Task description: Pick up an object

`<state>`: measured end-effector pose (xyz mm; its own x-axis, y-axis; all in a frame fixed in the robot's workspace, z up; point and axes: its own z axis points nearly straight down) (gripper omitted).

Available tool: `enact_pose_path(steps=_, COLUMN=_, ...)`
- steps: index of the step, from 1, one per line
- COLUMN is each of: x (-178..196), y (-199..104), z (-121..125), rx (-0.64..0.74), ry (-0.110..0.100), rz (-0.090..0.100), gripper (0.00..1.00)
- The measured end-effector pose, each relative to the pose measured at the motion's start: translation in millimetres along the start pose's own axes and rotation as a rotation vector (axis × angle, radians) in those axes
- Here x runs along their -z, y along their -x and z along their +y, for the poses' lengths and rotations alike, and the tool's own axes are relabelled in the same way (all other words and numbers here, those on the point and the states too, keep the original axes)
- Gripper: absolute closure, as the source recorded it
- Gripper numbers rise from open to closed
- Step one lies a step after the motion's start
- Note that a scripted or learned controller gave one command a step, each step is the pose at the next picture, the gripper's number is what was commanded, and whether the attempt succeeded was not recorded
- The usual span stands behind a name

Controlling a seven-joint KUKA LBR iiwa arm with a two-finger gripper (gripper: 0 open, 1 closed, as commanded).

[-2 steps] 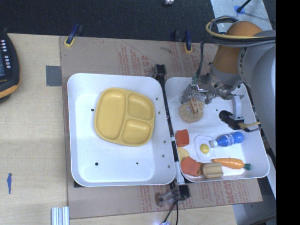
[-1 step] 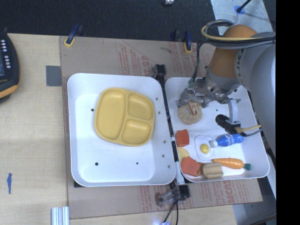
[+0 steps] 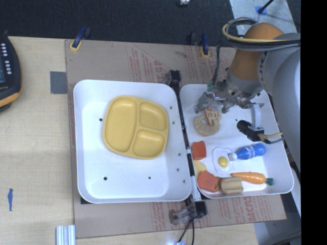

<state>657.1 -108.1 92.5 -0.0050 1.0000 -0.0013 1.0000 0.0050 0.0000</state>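
Tan round disc (image 3: 205, 127), the object nearest the gripper (image 3: 211, 107), lies in the upper left part of the right bin (image 3: 272, 163). We see the gripper at the disc's upper edge, over a small red-striped piece there. We cannot tell how far it is open, nor whether it grips anything. Below the disc sit a red block (image 3: 198, 149) and a fried egg toy (image 3: 223, 161). Further out lie a blue bottle (image 3: 249, 152) and a carrot (image 3: 249, 177). The left bin (image 3: 92, 162) holds a yellow divided plate (image 3: 136, 126).
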Motion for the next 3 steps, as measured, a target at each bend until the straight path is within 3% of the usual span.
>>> enact_pose_path(steps=1, x=0, y=8, z=-10, rx=-0.002, ry=-0.005, rz=0.001, gripper=0.00)
enact_pose_path(steps=2, x=0, y=-14, z=0, rx=0.001, ry=-0.001, rz=0.000, gripper=0.00)
enact_pose_path(steps=3, x=0, y=-7, z=0, rx=-0.002, ry=0.000, rz=0.000, gripper=0.00)
